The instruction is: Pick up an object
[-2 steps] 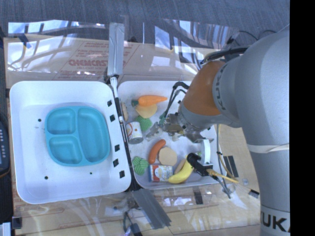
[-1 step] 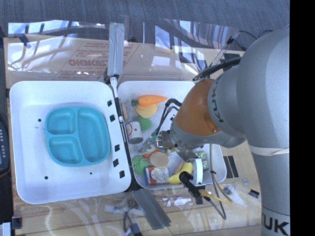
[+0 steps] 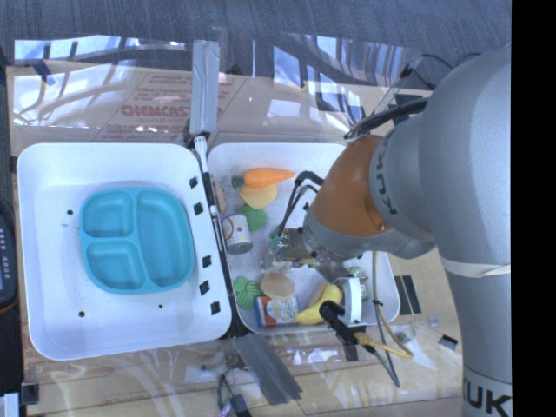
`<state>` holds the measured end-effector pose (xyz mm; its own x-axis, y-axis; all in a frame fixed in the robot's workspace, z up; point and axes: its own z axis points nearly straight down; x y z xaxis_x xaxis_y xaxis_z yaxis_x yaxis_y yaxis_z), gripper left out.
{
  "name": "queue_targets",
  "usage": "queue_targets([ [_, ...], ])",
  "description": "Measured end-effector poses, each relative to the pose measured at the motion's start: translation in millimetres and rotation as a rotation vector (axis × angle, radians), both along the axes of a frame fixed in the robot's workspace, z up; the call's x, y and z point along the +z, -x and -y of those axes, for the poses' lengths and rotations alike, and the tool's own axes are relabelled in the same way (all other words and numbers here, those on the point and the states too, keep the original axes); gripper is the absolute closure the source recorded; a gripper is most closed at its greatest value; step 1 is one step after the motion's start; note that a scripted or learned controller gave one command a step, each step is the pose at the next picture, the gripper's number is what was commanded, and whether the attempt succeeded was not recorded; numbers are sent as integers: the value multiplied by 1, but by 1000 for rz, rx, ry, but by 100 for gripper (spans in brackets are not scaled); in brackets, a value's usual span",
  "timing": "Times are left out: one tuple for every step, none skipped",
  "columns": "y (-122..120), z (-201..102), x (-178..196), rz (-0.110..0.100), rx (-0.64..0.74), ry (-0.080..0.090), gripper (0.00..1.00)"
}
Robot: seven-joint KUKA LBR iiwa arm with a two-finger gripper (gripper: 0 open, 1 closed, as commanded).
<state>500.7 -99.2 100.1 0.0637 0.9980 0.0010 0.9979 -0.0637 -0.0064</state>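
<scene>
A slanted overhead look at two shallow white bins side by side on a bench. The large grey arm [image 3: 452, 172] with its orange band [image 3: 347, 194] reaches in from the right and covers much of the right bin [image 3: 228, 159], hiding the bin's middle and right side. The gripper [image 3: 291, 246] sits low among the clutter there; whether it is open or closed, and whether it holds anything, cannot be told. Around it lie an orange carrot [image 3: 268, 177], a pale yellow piece [image 3: 258, 195] just below the carrot, a small can [image 3: 236, 234], a green item [image 3: 247, 292], a tan round object [image 3: 278, 285] and a yellow banana [image 3: 320, 306]. The left bin [image 3: 43, 320] holds a blue three-section plate [image 3: 137, 238].
</scene>
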Motion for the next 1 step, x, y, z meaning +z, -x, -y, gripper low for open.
queue_targets([
  [-65,-66,93,8,213,0,100],
])
